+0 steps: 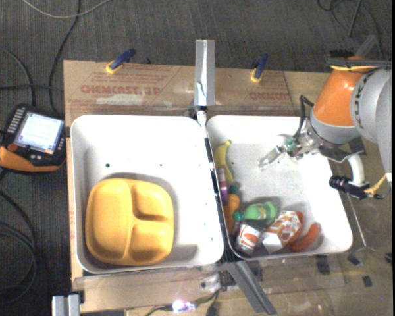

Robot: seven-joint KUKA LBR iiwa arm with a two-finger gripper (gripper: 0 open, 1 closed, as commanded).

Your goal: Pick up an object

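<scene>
Yellow tray (pixel 130 221) fills left bin (pixel 79 137); toys crowd right bin (pixel 263 127).

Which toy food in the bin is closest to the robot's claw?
The yellow banana, by the right bin's left wall. The gripper hovers beside it, while the other toys crowd the front edge, farther away.

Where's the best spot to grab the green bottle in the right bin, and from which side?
Probably the green bottle at mid-body, coming from above, fingers closing across its narrow width. It lies on its side, and the carton and can crowd its near side.
</scene>
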